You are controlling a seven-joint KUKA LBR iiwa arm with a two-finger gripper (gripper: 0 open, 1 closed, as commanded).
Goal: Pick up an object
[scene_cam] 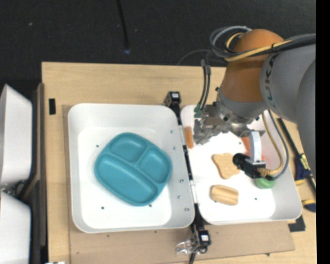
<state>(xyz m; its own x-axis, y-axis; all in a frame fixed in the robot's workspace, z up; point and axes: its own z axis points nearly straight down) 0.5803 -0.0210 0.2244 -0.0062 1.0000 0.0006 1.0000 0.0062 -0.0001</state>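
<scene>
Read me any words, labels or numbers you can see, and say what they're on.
None is readable.
The teal plate and the toast piece show no print.
The small black tag is too small to read.

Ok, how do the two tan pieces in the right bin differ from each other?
The upper tan piece looks flat, with an irregular, notched outline; the lower tan piece is a plump, rounded oblong. The upper tan piece sits tilted in the view, while the lower tan piece lies nearly level across it. Both are tan and lie apart in the right bin.
</scene>
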